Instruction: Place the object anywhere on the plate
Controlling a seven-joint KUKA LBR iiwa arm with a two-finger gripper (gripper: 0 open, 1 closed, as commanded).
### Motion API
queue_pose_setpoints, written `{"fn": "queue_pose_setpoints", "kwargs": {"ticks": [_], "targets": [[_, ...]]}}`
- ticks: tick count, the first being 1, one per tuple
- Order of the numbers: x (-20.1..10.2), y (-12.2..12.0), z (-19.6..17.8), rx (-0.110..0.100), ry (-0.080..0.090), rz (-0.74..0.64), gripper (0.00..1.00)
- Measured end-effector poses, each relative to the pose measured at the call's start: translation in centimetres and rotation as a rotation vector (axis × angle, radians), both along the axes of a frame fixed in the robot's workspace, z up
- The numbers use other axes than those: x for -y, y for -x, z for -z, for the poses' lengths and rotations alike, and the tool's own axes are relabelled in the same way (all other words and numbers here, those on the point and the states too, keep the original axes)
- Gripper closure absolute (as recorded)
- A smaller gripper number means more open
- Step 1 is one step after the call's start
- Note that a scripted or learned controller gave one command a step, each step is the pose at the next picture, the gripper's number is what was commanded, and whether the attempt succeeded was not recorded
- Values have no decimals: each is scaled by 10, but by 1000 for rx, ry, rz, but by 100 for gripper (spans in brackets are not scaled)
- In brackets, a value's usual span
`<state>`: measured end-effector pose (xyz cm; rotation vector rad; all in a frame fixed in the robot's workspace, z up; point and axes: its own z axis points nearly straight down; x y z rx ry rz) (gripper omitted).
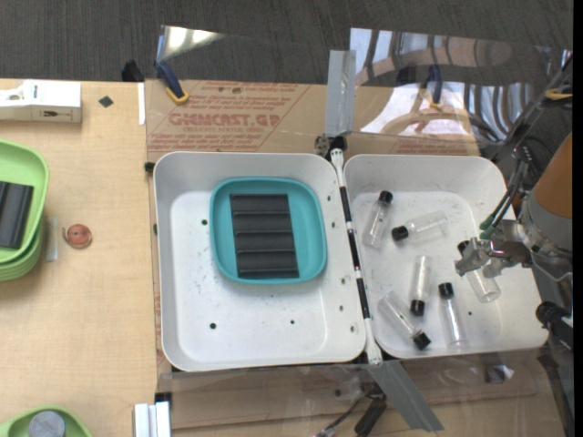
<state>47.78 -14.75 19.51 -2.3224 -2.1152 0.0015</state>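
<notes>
Over the right white bin [437, 176], the hand [475, 258] seems clamped on a clear black-capped vial [485, 285], so lifting and carrying it left to the teal ridged plate [268, 230] comes next.

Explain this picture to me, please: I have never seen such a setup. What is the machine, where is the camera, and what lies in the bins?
One fixed camera looks down at a slant on a bench. Two shallow white bins sit side by side. The left bin holds a teal plate with a dark ribbed block on it. The right bin holds several clear vials with black caps, scattered. The robot arm reaches in from the right; its gripper sits low over the right bin's right side. Whether it holds a vial is unclear.
</notes>
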Motion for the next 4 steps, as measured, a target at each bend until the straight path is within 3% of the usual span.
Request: {"fn": "queue_pose_setpoints", "kwargs": {"ticks": [1,2,3,4], "targets": [[0,0,0,0,0,0,0],[30,0,-48,-1,1,6,0],[60,-1,-162,-1,2,73,0],[69,-40,-246,-2,2,166,0]]}}
